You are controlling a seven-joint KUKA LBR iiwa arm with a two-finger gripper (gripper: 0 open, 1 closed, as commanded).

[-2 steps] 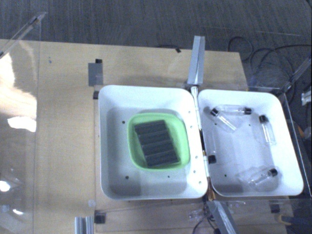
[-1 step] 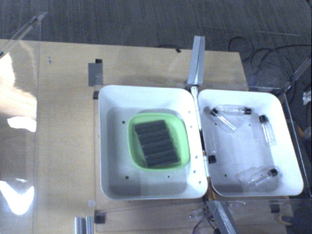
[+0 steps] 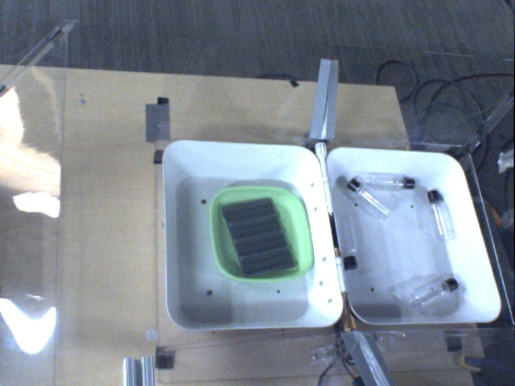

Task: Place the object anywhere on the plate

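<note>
- Dark ribbed block, the likeliest object of the task, already lies on the green plate, tilted a little against the plate's edges and resting well inside the rim.
- That plate sits in the left white bin, roughly at its middle, with bare bin floor around it on all sides.
- In the right white bin lie several clear vials with dark caps: one near the upper left, another just beside it along the top, one towards the right wall, and one low down near the front; a small dark cap sits by the dividing wall.
- As for the tool, I cannot tell whether it is released or clenched, nor can I say it grips anything.
- Judged from how things lie, the placing step looks finished if the block is the object meant; should a vial be meant, the step in hand is the pick, not yet begun.
- A next move would then call for a descent over one vial lying apart from its neighbours, fingers set across its narrow body, since clear round tubes may roll or slip.
- Both bins rest on the pale wooden counter.
</note>
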